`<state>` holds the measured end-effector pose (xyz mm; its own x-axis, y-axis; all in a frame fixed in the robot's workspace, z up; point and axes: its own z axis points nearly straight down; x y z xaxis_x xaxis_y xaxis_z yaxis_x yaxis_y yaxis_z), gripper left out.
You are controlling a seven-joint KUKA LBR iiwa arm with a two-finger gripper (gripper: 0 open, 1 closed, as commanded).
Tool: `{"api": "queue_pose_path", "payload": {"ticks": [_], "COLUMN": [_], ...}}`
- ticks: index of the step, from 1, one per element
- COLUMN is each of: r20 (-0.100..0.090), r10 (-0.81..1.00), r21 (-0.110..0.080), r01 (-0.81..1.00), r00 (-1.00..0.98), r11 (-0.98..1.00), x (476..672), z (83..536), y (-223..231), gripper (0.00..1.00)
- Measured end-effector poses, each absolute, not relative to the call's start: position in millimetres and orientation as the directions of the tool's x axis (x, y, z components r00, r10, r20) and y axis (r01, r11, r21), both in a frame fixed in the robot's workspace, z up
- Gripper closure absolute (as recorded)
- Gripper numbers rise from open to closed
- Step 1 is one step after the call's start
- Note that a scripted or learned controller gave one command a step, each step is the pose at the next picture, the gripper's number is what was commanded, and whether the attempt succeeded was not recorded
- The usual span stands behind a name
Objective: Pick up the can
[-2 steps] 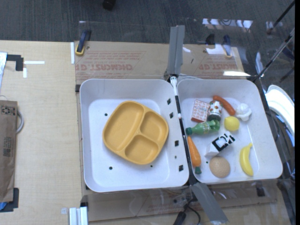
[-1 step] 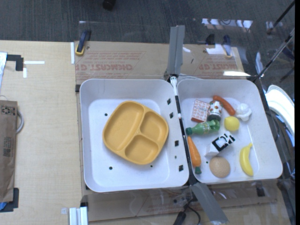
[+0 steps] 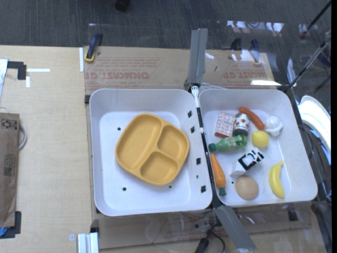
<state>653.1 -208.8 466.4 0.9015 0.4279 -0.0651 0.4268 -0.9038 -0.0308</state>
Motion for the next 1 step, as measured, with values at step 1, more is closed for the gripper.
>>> {"api": "queue_pose_path", "payload": {"ticks": [1], "r20": [-0.072], "r10": [0.434], "r21": [-0.034], "r01": [0.433], "r00": [0.898], "r11": [-0.901], "x": [655.6], "z": [470.8], "y": [-207.4], "gripper": [1.0]}}
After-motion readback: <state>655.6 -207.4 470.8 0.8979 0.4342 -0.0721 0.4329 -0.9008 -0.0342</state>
